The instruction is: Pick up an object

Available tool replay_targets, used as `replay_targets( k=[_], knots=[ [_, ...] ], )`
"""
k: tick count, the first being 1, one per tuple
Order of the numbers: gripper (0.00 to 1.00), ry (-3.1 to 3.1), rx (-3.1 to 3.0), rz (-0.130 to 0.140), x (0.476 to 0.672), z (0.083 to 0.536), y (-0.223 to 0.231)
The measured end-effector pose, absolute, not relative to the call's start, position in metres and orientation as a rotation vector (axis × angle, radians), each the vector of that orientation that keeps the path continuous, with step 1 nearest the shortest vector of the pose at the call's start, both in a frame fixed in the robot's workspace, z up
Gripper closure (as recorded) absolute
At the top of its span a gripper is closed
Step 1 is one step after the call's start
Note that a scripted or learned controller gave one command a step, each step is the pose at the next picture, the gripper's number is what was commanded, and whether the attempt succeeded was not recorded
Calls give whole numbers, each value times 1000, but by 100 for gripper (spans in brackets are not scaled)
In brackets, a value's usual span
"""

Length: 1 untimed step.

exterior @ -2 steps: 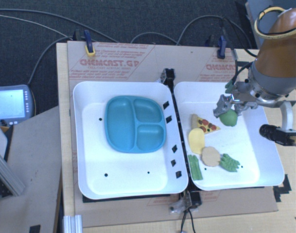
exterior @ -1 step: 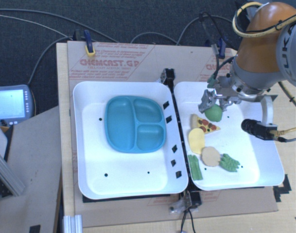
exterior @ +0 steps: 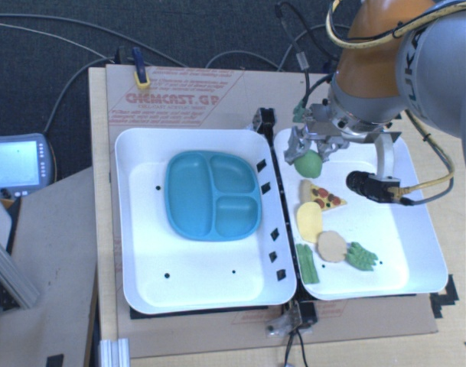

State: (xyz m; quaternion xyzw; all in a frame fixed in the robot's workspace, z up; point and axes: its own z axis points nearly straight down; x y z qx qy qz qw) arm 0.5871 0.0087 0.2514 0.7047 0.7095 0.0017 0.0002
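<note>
A: Directly under the end effector [exterior: 309, 153], in the right bin [exterior: 416, 228], sits a round green toy fruit [exterior: 310, 164]. It looks like a lime or green apple, close to the bin's far-left corner.

B: Is it between the fingers?

A: The metal fingers come down on either side of its top, so it lies right at the tips. Whether they are clenched on it or spread around it, I cannot tell from this slant.

B: And its long axis?

A: It has none; it is nearly a ball, so approach angle matters little. My judgement is that the move turns on going straight down, with no sideways shift.

B: What else lies close?

A: Just nearer the camera than the end effector lies a pizza slice [exterior: 322, 196], then a yellow piece [exterior: 310, 221], a tan cookie [exterior: 332, 246], a green bean pod [exterior: 307, 264] and a leafy green piece [exterior: 361, 257]. The blue divided tray [exterior: 213, 196] lies well off to the side in the left bin [exterior: 141, 228].
</note>
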Motion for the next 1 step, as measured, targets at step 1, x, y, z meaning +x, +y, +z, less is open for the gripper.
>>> replay_targets(
  k=[1],
  knots=[
    [100, 2228, 2215, 4, 612, 247, 54]
  ],
)
